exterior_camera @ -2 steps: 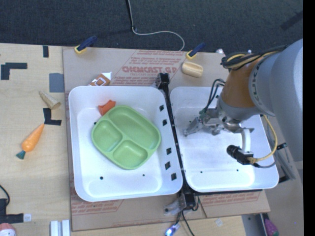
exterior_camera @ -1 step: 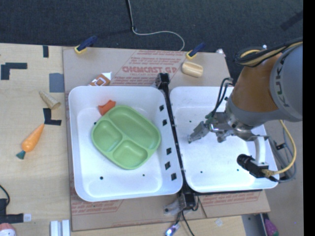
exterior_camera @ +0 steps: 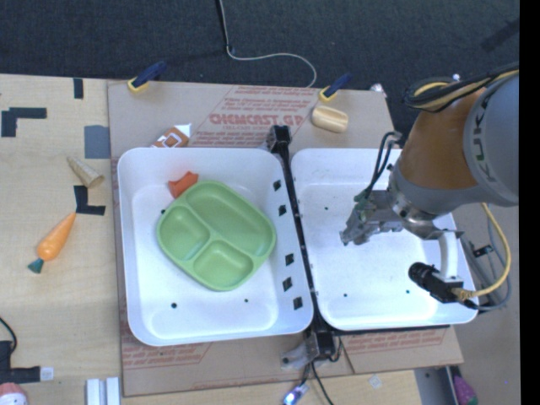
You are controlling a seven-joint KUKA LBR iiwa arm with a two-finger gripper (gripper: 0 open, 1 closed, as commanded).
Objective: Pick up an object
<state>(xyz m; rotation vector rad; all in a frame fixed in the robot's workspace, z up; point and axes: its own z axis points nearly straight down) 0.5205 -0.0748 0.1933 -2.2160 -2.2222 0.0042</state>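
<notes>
**A:** Your gripper (exterior_camera: 354, 230) is low over the right bin (exterior_camera: 337, 310), left-centre of it. Can't tell from this angle how it's set, and you've got nothing visibly held. Nothing loose lies near it on that bin's floor.

**B:** So where's the pick?

**A:** Left bin (exterior_camera: 135, 310). Green divided plate (exterior_camera: 217, 234) sits mid-bin; a small orange piece (exterior_camera: 181, 182) pokes out at its upper-left edge, touching or partly under it, can't say which.

**B:** Risks?

**A:** My read: if you close where you are, you grab air. If you cross over, the black divider (exterior_camera: 291, 226) between the bins is in your path. The plate is wide and shallow, so you'll likely slip off unless you take a rim.

**B:** Counts?

**A:** Two bins, one plate, one orange piece. Outside them on the bench: one toy carrot (exterior_camera: 52, 241), one tan cone (exterior_camera: 84, 172), one yellowish block (exterior_camera: 330, 118).
</notes>
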